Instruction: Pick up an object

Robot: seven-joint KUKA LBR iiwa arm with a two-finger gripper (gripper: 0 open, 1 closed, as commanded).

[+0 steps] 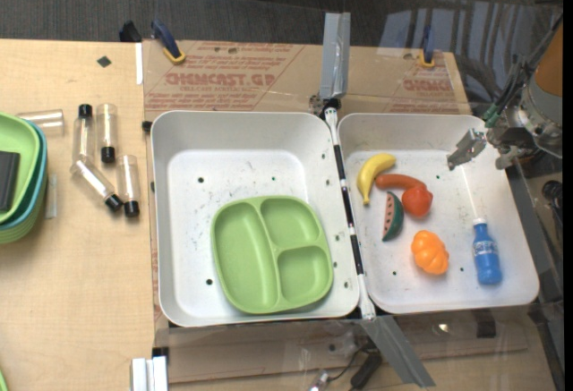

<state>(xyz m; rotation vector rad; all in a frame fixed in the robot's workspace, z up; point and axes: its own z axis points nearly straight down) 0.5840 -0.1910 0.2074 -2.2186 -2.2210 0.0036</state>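
The right bin [526, 289] holds a yellow banana [373, 173], a red pepper [410, 193], a watermelon slice [391, 219], an orange pepper [430, 252] and a blue bottle [486, 254]. All of them lie apart from the gripper. My gripper [484, 153] hangs over the bin's far right corner, above and to the right of the red pepper. It looks open, with nothing between its fingers. A green divided plate [273, 252] lies in the left bin [163, 201].
Several clear vials with black caps [107, 167] lie on the wooden bench left of the bins. Stacked green dishes [20, 176] sit at the far left edge. A cardboard sheet [235, 74] lies behind the bins, and a metal post [336, 58] stands between them.
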